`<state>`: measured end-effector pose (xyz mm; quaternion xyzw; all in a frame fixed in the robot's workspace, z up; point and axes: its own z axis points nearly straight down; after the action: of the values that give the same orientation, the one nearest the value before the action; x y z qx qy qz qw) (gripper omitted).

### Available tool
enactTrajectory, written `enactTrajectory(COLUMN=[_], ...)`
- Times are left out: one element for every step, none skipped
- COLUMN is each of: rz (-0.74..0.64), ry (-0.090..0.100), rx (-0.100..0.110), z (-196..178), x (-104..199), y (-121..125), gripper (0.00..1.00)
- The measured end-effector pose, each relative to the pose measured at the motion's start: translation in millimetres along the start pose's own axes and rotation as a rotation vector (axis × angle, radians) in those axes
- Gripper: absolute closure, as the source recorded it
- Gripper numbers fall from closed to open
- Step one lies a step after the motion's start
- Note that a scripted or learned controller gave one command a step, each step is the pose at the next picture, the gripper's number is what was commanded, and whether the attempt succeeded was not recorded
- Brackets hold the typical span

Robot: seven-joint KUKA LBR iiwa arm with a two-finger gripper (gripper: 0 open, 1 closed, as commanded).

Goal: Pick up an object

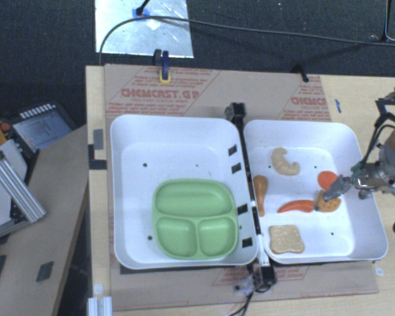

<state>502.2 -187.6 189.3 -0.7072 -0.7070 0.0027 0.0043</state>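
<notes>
Over the right bin [365, 232] the claw [334, 189], its state unclear to me, hangs over a round brown cookie [328, 204], orange carrot [295, 207] lying toward nine o'clock.

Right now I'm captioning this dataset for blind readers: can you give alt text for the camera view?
The end effector reaches in from the right, low over a round tan food piece in the right white bin, among a croissant, sausage, toast slice and drumstick. The left bin holds a green divided tray.
</notes>
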Motion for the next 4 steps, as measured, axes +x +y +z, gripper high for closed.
enactTrajectory(rz=[-0.003, -0.002, -0.002, 0.002], ry=[-0.003, -0.001, -0.001, -0.009], rx=[-0.011, -0.008, -0.008, -0.018], z=[-5, 36, 83, 100], x=[0, 1, 8, 4], y=[3, 2, 8, 11], gripper=[0.00, 0.00, 0.00, 0.00])
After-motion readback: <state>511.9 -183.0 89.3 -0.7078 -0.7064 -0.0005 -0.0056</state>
